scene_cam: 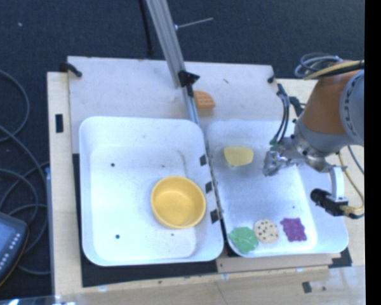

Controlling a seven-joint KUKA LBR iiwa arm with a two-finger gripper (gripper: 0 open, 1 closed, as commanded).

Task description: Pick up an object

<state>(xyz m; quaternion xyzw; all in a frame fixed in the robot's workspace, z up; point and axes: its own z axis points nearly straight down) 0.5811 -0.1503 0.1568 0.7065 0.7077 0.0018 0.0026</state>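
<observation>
Two white bins are sitting side by side: the left bin is holding a round yellow bowl. Right of that bowl, the right bin is holding a yellow block, green piece, cookie and purple piece; whether the gripper is clenched, I cannot tell.

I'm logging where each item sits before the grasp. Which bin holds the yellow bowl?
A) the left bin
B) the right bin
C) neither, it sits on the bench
A: the yellow bowl rests on the floor of the left bin, while the right bin holds the small flat pieces.
</observation>
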